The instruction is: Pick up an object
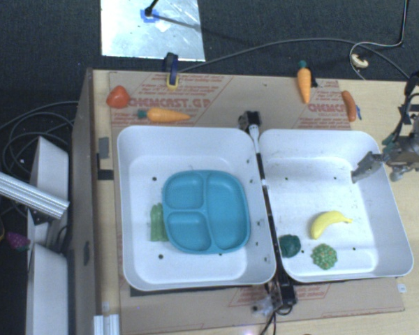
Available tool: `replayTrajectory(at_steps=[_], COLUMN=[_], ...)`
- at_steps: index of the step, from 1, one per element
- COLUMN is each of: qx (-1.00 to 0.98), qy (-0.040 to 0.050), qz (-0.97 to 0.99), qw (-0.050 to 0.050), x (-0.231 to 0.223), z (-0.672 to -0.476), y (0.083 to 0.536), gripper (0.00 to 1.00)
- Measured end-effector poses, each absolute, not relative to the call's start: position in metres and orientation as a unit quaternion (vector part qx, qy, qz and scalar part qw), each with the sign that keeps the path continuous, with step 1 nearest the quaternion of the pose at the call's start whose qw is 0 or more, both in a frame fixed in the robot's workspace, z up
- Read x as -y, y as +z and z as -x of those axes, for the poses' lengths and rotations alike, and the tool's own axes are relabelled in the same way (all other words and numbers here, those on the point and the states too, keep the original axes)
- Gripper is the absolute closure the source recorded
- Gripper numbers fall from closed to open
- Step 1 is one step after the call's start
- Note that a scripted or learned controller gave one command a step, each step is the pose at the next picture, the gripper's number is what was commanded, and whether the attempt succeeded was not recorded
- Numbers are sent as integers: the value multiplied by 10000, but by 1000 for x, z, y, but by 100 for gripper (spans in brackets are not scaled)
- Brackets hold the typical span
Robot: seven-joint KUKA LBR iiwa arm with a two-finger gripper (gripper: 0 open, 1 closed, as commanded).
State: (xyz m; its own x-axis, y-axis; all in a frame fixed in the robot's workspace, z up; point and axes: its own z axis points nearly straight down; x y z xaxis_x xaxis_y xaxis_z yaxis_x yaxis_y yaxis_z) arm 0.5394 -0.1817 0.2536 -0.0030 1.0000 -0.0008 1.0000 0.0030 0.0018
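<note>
Nearest the lower rim of the right bin (394, 260): a green bumpy cluster (325, 256), looking like toy broccoli or grapes, with a dark green rounded lump (289, 246) just beside it toward the divider. A little farther in, a yellow banana (329, 222), curved, long axis running roughly left to right with the thinner tip pointing right and slightly up; probably smooth hard plastic, so likely to slip unless pinched across the narrow waist. Farther again, at the right wall of the same bin, the gripper (371, 165), hanging over the rim with nothing between the fingers; whether parted or closed, impossible to tell from this slant. From there, banana lying down and to the left, well apart, its long axis roughly crosswise to the line of approach. In the left bin (136, 187), a blue divided plate (206, 211) with a green ridged piece (157, 223) touching its left edge. Farthest, on the cardboard behind the bins: an orange carrot (166, 115), a red-orange toy (118, 97), a second carrot (304, 84), an orange-red piece (349, 105), and a yellow-and-blue clamp (172, 71).
</note>
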Motion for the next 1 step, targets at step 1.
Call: replayTrajectory(at_steps=[1], qx=[-7082], qy=[2], qz=[-7060], qw=[-2], x=[119], z=[-525], y=[115], gripper=[0])
